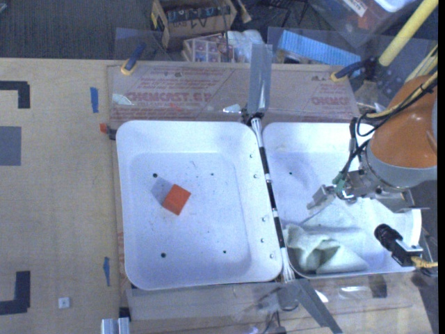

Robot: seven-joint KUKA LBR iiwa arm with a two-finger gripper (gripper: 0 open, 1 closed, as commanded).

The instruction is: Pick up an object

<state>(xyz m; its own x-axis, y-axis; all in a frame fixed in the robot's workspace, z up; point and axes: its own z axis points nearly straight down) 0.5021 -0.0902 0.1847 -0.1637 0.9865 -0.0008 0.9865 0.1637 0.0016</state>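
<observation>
Gripper (321,199) hangs above the right bin (306,141), near its centre; I cannot tell how it is set. Crumpled pale cloth (321,250) lies at six o'clock from it, apart. An orange block (176,199) sits in the left bin (188,134). Seemingly the approach step; next, descend onto the cloth.

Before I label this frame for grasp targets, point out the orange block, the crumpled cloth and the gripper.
orange block (176,199): camera view, top face.
crumpled cloth (318,250): camera view, middle folds.
gripper (321,196): camera view, finger end.
</observation>
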